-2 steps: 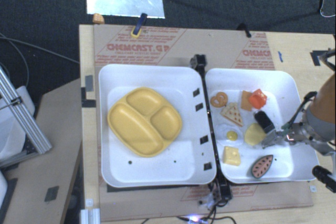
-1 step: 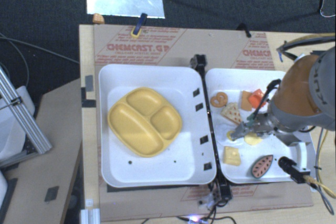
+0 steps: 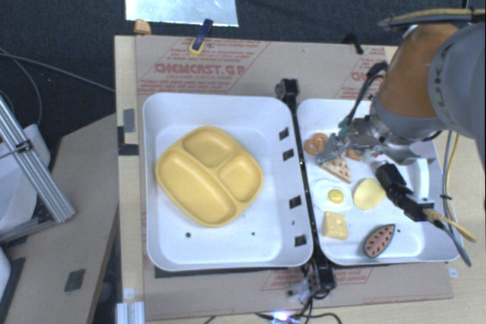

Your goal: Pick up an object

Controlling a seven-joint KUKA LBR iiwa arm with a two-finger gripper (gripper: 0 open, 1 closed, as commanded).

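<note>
Dark carpet surrounds the bench [image 3: 228, 64], whose printed board carries two shallow white bins side by side. The left bin [image 3: 163, 114] holds a yellow divided plate [image 3: 209, 174]. The right bin [image 3: 433, 239] holds small toy foods: a pretzel [image 3: 315, 143], a pizza slice [image 3: 339, 167], a fried egg [image 3: 334, 197], a yellow lemon-like piece [image 3: 369, 194], a cheese cube [image 3: 335, 224] and a brown oval piece [image 3: 379, 240].

I read the arm [image 3: 429, 83] as being in the approach or grasp step. The gripper [image 3: 334, 150] is low in the right bin, with the pretzel just beside its tips on the side toward the left bin and the pizza slice right under or touching them on the side toward me. I cannot tell whether the fingers are spread or closed, nor whether anything lies between them; the metal tips blur into the food beneath.

The next move, as I judge it, calls for closing firmly on one piece, most likely the pizza slice, then lifting straight up so the neighbouring pretzel and egg are not dragged along.
</note>
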